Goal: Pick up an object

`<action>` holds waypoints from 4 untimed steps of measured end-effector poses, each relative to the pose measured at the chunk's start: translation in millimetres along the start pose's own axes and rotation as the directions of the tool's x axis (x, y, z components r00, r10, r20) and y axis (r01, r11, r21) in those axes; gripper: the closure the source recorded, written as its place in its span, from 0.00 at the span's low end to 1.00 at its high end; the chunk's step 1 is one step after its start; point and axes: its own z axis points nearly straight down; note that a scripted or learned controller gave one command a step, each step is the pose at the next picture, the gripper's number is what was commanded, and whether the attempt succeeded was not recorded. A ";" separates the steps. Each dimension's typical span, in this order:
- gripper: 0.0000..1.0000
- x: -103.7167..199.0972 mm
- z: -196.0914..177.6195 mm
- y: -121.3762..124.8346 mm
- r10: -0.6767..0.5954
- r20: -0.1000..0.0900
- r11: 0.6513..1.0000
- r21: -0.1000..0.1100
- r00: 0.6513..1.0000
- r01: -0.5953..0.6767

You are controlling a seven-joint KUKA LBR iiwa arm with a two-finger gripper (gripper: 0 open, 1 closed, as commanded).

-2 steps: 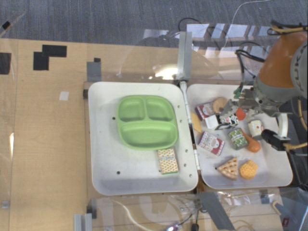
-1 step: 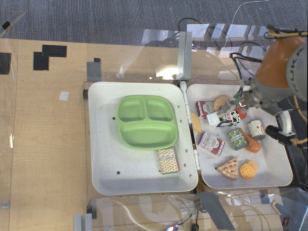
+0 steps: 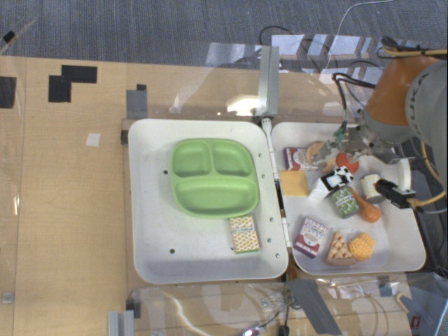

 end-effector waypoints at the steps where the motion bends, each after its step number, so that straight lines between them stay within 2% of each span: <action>1: 1.00 1.4 -8.6 1.9 -0.005 -0.003 1.000 0.001 1.000 0.005; 2: 0.00 1.4 -8.5 1.9 -0.005 -0.003 1.000 0.001 1.000 0.005; 3: 0.00 -3.2 -30.5 -8.0 0.069 -0.005 0.997 0.032 0.998 -0.068; 4: 0.00 -31.8 4.0 -0.5 0.027 -0.002 1.000 0.013 1.000 -0.027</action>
